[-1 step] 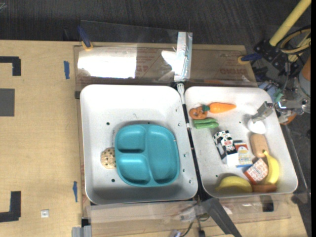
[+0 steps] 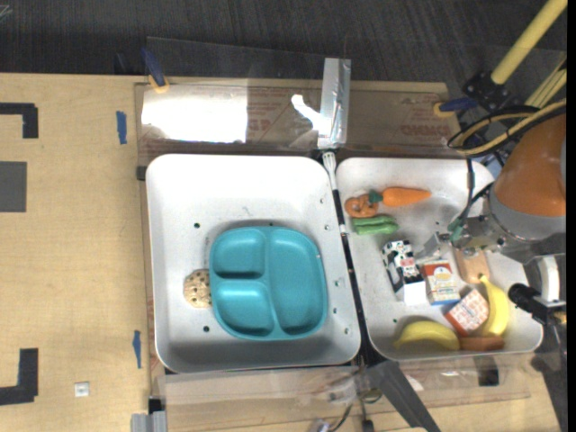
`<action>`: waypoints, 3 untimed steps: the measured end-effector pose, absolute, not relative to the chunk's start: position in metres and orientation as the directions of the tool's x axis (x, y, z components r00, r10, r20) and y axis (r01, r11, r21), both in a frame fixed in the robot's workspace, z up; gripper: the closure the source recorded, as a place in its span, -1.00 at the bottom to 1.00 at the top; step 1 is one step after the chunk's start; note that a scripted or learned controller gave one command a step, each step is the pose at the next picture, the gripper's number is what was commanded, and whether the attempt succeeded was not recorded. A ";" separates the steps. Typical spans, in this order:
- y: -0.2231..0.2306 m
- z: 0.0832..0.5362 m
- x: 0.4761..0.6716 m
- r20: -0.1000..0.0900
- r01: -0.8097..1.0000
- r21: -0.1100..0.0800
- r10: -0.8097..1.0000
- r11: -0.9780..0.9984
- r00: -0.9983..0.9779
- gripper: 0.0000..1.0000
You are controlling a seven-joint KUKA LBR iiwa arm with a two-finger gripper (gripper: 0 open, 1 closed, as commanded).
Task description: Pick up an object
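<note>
The right bin (image 2: 360,268) holds a carrot (image 2: 403,196), a small orange toy (image 2: 359,206), a green piece (image 2: 373,226), a black-and-white toy (image 2: 399,261), small cartons (image 2: 441,283), a red packet (image 2: 468,313) and a banana (image 2: 427,334). The gripper (image 2: 457,234) hangs over this bin's right part, just above the cartons and right of the black-and-white toy. Whether it is spread or pressed together cannot be told. The arm (image 2: 535,183) reaches in from the right. The left bin (image 2: 180,187) bears a teal tray (image 2: 267,282) with a cookie (image 2: 197,288) beside it.
</note>
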State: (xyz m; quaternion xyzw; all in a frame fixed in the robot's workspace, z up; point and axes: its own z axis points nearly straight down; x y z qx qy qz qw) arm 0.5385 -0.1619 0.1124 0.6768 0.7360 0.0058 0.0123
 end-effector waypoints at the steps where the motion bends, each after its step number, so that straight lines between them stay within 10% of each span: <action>1: -0.132 0.117 0.525 0.001 0.986 0.000 0.986 0.167 -0.167 -1.00; 3: -0.135 0.107 0.499 -0.025 0.977 0.059 0.979 0.203 -0.202 -1.00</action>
